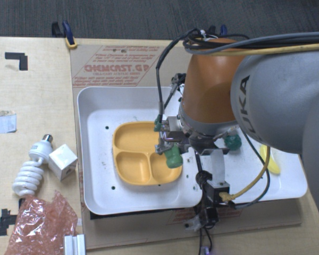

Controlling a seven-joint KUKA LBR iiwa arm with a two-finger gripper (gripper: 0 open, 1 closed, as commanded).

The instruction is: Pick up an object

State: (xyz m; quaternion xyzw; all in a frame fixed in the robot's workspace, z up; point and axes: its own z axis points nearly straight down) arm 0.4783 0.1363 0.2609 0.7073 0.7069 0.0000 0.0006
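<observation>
1. The arm [266, 89] comes in from the right and covers the seam between the two bins; its grey shell is cut off by the frame's right edge.
2. The orange band [210, 84] sits right over the wrist, so the jaws are buried beneath it. Open or closed? I cannot tell.
3. Left bin [95, 158]: shallow, white, glossy, with rounded corners. A yellow plate [135, 155] with three compartments lies near the middle, its right edge under the wrist.
4. A green lump [173, 158] touches the plate's right rim, just below the wrist; its shape is hard to read.
5. A second green piece [233, 141] peeks out on the wrist's other side, over the right bin [287, 187].
6. A yellow thing [274, 161] lies in the right bin, half hidden behind a yellow cable.
7. On the tabletop's left side: a white spiral bulb [32, 169], a white cube [63, 161] touching it, and crinkled pink plastic [40, 224] at the front edge.
</observation>
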